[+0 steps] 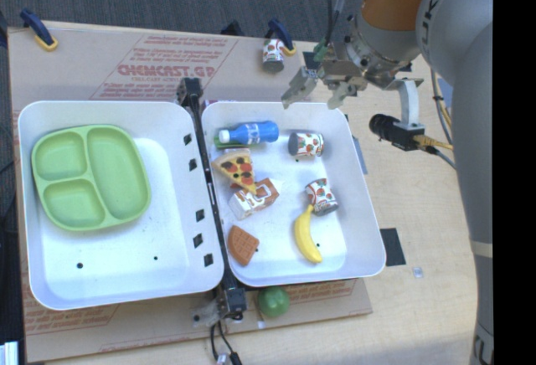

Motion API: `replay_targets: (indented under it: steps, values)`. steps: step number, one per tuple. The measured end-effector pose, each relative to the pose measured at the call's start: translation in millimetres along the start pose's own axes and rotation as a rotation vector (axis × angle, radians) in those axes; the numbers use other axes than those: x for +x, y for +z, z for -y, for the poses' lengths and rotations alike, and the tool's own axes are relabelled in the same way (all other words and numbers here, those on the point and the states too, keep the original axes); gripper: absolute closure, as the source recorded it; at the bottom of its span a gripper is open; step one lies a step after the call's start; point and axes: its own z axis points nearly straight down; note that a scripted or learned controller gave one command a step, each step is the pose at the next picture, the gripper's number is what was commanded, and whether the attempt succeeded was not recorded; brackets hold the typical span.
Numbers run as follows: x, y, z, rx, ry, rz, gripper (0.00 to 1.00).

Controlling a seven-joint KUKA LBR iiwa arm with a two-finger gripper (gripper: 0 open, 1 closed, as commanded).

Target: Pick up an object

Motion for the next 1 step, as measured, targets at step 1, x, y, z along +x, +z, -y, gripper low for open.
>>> replay_targets:
  steps: [1]
  values:
    - [13.2,183.9,-19.3,0.001,-0.002,-0.001,0.00]
